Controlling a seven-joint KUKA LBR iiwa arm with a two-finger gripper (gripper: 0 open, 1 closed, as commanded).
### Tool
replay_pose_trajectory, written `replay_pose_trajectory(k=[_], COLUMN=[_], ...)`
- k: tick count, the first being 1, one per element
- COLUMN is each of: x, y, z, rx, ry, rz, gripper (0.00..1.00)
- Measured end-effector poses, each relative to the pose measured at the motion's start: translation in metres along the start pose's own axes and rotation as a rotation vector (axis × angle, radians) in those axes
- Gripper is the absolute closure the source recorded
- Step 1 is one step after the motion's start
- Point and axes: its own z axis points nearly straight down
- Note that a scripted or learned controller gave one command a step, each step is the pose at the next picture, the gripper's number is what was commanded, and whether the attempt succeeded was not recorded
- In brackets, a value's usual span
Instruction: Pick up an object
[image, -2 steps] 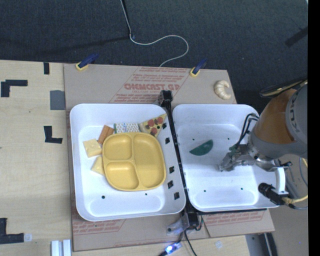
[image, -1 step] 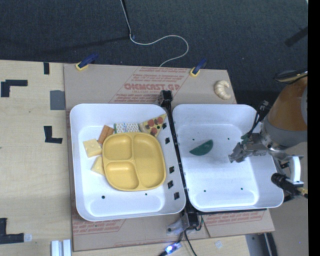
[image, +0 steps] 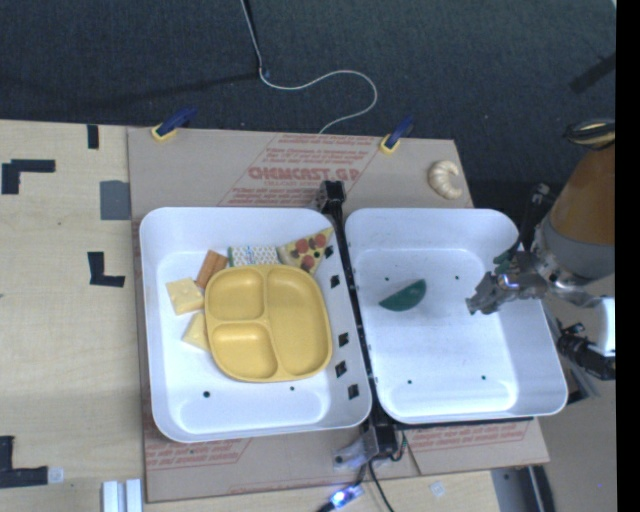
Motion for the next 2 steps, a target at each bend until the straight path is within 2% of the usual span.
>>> replay_pose_trajectory(k=[1, 2], x=[0.001, 0.051], y=[0.001, 0.024], z=[-0.028, -0.037], rx=[0.002, 0.003], ry=[0.0, 0.002], rz=[0.0, -0.003], gripper=[1.0, 1.0])
